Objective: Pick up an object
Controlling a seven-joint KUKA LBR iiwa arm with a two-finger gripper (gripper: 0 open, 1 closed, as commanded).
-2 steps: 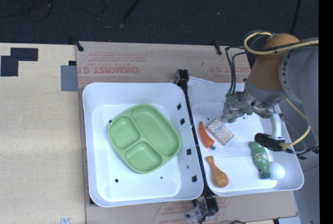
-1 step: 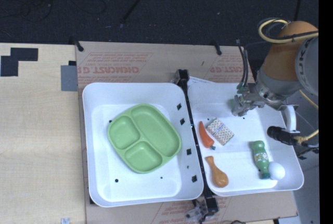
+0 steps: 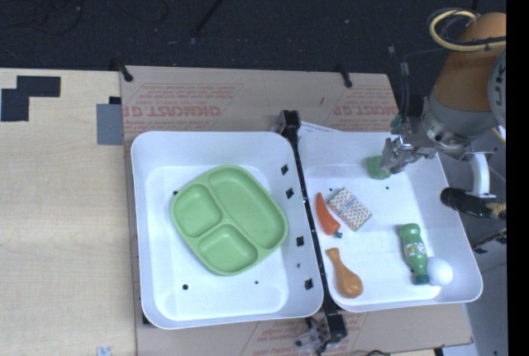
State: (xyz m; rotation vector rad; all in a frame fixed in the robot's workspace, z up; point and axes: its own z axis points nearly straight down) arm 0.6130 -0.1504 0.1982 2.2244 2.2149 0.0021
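Orange drumstick-shaped toy (image 3: 345,272) sits nearest me in the right bin (image 3: 463,284), green bottle (image 3: 412,251) beside it. Further back I see a red pepper (image 3: 327,215) touching a patterned box (image 3: 350,208). Gripper (image 3: 392,158) at the far corner on a small green object (image 3: 379,169); I can't tell finger state. Left bin (image 3: 157,280) holds a green divided plate (image 3: 229,218).

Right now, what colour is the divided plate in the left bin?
Light green, plain; the camera view shows the divided plate clearly.

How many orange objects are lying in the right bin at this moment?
2. The orange carrot-like piece lies beside the divider, left of the patterned packet. The orange pear-shaped toy lies nearer the front edge. The gripper may hide others.
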